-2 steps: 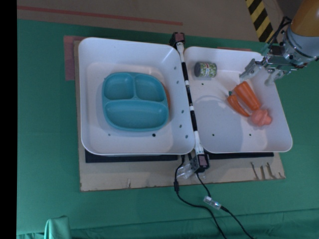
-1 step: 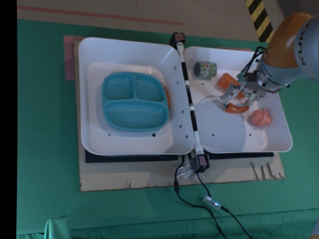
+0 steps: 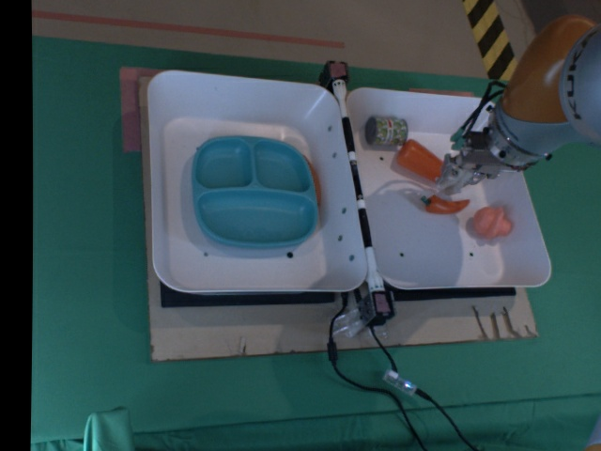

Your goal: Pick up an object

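Two white bins are set side by side on the table (image 3: pixel 84 252), which is covered in green. In the left bin (image 3: pixel 178 111) a blue plate (image 3: pixel 254 194) with three parts is laid flat.

In the right bin (image 3: pixel 507 271) four things are seen. A small green can (image 3: pixel 386 132) is lying on its side near the top left corner. An orange block (image 3: pixel 417 161) is placed just beside it, lower and to the right. A red pepper (image 3: pixel 448 206) is lying near the middle of the bin. A pink lumpy thing (image 3: pixel 491 222) is resting to the right of the pepper, a little apart from it.

The grey arm (image 3: pixel 554 73) is reached in from the right. The tool (image 3: pixel 447 189) is held low over the red pepper, just above it and next to the orange block. Whether the tool is open or closed cannot be told, and nothing can be seen held in it.
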Available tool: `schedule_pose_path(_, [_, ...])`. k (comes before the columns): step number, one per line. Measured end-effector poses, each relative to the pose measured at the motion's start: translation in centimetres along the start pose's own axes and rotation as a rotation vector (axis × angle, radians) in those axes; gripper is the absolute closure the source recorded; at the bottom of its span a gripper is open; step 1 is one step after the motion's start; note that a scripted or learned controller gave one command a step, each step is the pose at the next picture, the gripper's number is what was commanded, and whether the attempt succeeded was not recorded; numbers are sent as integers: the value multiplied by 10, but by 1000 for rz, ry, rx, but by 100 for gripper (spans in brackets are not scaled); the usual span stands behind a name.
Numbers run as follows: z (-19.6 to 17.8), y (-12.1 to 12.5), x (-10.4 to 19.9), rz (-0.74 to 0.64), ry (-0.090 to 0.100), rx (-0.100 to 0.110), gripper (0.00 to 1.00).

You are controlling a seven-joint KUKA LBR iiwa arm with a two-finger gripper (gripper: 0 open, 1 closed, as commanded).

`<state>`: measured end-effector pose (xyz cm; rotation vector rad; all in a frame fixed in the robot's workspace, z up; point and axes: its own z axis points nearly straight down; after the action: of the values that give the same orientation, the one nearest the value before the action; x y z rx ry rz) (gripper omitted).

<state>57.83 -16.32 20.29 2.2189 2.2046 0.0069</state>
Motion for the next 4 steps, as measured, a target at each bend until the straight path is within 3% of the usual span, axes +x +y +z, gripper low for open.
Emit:
schedule_pose_path(1, [-97,27,-25,-3,3,7,100])
schedule_pose_path(2, [-53,90,-24,-3,2,7,100])
schedule_pose_path(3, [-48,91,-24,-3,3,9,100])
schedule_pose_path(4, [-22,123,-24,-4,1,7,100])
